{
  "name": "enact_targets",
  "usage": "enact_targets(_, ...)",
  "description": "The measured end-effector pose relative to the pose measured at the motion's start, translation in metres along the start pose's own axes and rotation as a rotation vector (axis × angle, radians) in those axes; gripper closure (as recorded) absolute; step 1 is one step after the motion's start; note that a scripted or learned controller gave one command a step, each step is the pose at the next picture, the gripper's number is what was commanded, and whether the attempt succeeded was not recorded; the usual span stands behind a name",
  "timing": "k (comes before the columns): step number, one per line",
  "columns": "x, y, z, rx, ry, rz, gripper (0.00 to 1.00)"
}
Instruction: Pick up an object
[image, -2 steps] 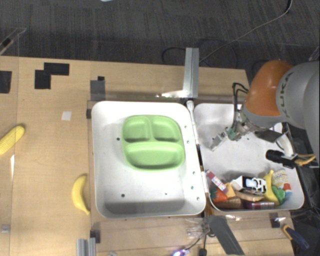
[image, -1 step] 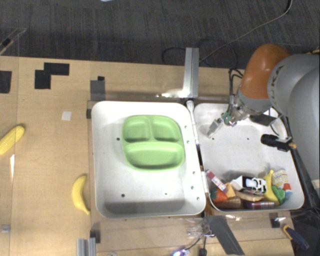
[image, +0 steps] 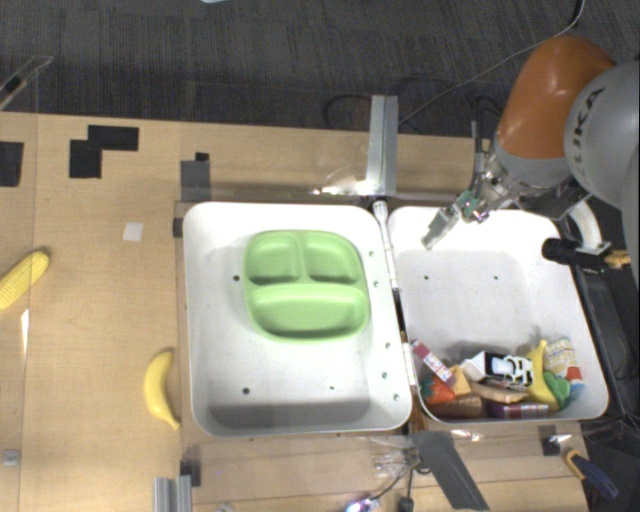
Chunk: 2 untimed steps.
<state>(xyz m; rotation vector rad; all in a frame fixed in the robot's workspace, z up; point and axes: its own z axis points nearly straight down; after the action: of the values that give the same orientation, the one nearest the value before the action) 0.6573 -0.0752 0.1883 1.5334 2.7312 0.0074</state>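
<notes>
Yellow shows first at the far left edge of the wooden bench (image: 90, 330), where a corn cob (image: 22, 280) lies at a slant. Nearer and further right, a banana (image: 160, 388) curves just beside the left bin's (image: 215, 400) outer wall. That white bin holds a green tray (image: 304, 282) with three compartments, lying flat a little far of the bin's middle. A grey metal post (image: 383, 140) stands at the far side where the two bins meet.

Right of the divider sits the right bin (image: 470, 290). Its far half is bare white. Along its near wall lies a heap of small objects (image: 497, 380), packed together and touching: a red and pink piece at the left, a brown one near the wall, a black and white one in the middle, a yellow one and a pale bottle-like one at the right.

Above the far part of this bin hangs the gripper (image: 437, 232), pointing down and to the left from the grey arm (image: 600, 110) with its orange band (image: 545, 90). Its fingers are too small and blurred to tell whether they are spread or pressed together. It is well apart from the heap.
</notes>
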Motion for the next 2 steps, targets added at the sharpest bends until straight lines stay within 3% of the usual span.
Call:
enact_targets(1, 0.066, 0.047, 0.002, 0.004, 0.002, 0.465, 0.0)
enact_targets(2, 0.038, -0.01, 0.002, 0.005, 0.002, 0.489, 0.0)
